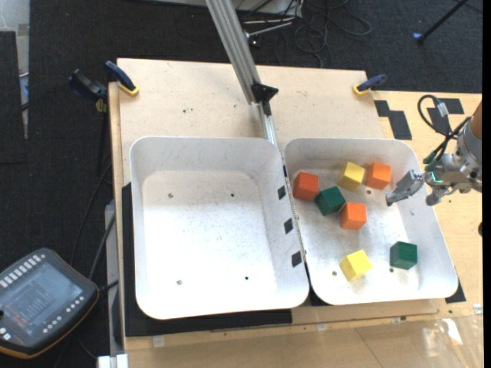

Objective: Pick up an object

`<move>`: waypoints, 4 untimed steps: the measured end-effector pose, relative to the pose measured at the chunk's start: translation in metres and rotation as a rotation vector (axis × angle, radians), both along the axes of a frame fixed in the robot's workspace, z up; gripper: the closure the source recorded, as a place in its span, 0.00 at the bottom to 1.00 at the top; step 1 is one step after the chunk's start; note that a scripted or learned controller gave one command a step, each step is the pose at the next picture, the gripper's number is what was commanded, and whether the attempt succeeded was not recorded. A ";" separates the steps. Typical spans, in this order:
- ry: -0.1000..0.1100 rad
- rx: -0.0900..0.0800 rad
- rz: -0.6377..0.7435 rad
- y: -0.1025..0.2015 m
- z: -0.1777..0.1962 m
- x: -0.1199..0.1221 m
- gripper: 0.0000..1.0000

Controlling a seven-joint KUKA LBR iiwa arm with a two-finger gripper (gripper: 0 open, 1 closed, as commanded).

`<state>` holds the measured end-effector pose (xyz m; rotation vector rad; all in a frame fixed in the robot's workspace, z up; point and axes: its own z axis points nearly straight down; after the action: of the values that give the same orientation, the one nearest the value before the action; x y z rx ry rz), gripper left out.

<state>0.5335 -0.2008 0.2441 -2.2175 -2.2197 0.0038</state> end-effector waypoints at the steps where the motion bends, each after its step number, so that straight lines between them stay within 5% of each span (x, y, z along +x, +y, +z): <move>1: -0.005 -0.002 0.000 0.000 0.003 0.001 0.00; 3: 0.001 0.000 -0.002 -0.007 -0.123 -0.008 0.00; 4: -0.003 -0.001 -0.001 -0.007 -0.150 -0.008 0.00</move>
<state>0.5255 -0.2077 0.0937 -2.2209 -2.2205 0.0019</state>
